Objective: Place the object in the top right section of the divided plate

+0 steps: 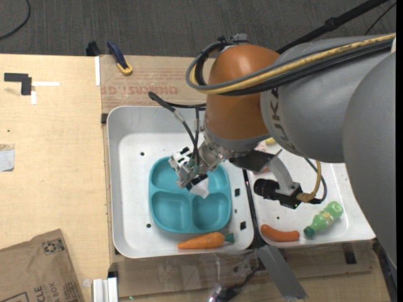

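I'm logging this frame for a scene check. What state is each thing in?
divided plate: flat in the left bin
carrot: lying just below the plate
orange sausage: lying in the right bin
green bottle: on its side, right bin
gripper: over the plate

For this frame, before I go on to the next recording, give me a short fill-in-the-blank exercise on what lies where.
1. The divided plate is coloured ____.
2. The carrot lies in the left bin, just outside the plate's ____ edge.
3. The green bottle lies in the ____ bin.
4. The gripper hangs over the ____.

Missing words: teal; near (bottom); right; divided plate.
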`<state>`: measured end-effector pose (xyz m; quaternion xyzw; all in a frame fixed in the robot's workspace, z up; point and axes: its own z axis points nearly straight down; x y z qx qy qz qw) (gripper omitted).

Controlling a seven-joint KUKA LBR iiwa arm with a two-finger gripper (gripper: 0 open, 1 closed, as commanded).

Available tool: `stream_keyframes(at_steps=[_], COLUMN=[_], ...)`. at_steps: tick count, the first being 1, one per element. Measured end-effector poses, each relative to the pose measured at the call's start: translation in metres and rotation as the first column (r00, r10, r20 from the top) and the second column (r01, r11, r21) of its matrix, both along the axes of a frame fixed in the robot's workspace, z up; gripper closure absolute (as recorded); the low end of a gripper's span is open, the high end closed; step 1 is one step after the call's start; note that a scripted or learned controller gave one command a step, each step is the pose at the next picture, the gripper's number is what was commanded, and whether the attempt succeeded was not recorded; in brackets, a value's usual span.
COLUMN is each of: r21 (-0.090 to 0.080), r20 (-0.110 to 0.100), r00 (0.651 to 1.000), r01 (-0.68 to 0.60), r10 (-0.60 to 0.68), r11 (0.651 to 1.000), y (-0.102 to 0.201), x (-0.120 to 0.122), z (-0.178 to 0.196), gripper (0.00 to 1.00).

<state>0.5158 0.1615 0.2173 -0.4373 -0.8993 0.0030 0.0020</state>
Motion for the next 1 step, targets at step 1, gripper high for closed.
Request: stream_keyframes(at_steps=[1], r21=[0.001], r20=[0.000], r00=[0.992], r01=[-0.124], r10=[0.124], r11=[0.992], y=[-0.0632], x=[-0.0375], z=[0.0143], gripper=[1.00])
